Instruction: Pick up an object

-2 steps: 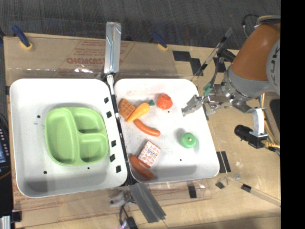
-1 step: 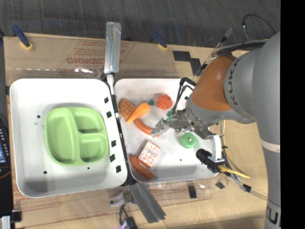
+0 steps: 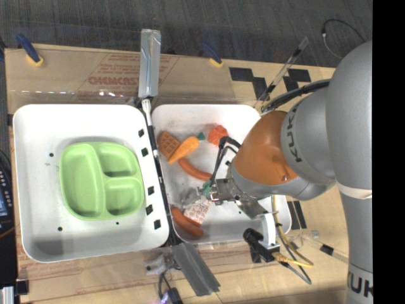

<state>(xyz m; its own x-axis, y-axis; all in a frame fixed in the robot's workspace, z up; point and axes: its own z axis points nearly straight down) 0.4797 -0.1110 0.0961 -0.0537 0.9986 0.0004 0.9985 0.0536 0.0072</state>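
Two white bins sit side by side on my bench in the camera view. The left bin (image 3: 31,170) carries a green divided plate (image 3: 101,179), lying flat near its middle. The right bin (image 3: 190,114) has the clutter: a waffle-patterned brown piece (image 3: 168,144) near the divider, an orange carrot-shaped toy (image 3: 185,148) touching it, a small red-orange item with a green top (image 3: 217,133) further toward the back, a curved sausage-like piece (image 3: 193,170) just below the carrot, and a second reddish sausage (image 3: 188,223) at the front edge, with a small red-and-white packet (image 3: 197,211) lying against it.

My arm (image 3: 329,138) comes in from the right, its orange band (image 3: 266,154) hanging over the right bin's right half. The gripper (image 3: 212,192) sits low in that bin, between the curved sausage and the packet, very near the packet. I cannot tell from here whether the fingers are parted or closed, nor whether anything lies between them; the wrist and cabling crowd that spot.
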